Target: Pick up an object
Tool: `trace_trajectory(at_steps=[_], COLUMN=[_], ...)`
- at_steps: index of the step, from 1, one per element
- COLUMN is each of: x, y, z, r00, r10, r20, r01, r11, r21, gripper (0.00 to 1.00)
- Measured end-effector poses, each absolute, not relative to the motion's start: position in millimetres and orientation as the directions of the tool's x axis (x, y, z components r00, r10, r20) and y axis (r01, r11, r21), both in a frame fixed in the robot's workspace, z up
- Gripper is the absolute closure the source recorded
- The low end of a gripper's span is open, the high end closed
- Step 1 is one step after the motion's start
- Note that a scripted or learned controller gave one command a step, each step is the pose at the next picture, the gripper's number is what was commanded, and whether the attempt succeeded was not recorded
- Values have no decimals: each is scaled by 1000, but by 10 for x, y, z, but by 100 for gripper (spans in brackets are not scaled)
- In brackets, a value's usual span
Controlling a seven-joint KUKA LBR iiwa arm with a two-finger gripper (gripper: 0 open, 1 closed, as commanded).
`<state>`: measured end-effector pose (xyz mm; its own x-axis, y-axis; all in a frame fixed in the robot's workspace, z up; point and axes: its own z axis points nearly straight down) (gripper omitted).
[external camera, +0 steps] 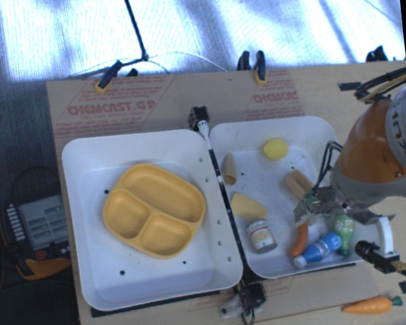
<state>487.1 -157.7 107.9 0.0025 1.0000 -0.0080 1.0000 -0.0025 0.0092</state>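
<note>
Grey metal, the hand [311, 206] hangs low in the right bin [315, 125]; whether it is clenched I cannot tell. Just below it lie a carrot [299, 241], a blue bottle [318, 249] and a green bottle [344, 228].

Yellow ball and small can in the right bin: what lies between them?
In the camera view, the yellow cheese wedge lies roughly between the yellow ball and the small can, nearer the can; otherwise bare white bin floor.
</note>
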Motion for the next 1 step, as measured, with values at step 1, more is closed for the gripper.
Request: trace_trajectory(at_steps=[1], x=[4843], y=[-1121], z=[2505], r00=[-1], r10=[1000], r20=[-1], r01=[1000], r11=[1], r21=[1], gripper=[100])
